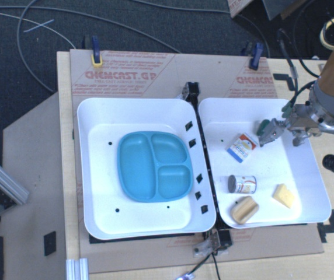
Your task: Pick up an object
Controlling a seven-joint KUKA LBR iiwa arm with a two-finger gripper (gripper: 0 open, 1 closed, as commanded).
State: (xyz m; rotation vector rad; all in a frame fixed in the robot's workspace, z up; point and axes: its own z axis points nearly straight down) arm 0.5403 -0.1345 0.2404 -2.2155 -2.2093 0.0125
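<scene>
My gripper [282, 134] hangs over the upper part of the right bin [307, 174], its two fingers spread apart with nothing between them, so it is open. A small blue, white and red box [241, 147] lies just left of and below the left finger [267, 132], apart from it. Lower in the same bin a small can [242, 184] lies on its side. A tan block [244, 209] and a yellow wedge [283, 195] sit near the front edge.
The left bin [97, 156] holds a blue divided plate [155, 165]. A black divider with clips [197, 150] runs between the bins. Clamps [96, 51] and cables lie at the bench's far edge.
</scene>
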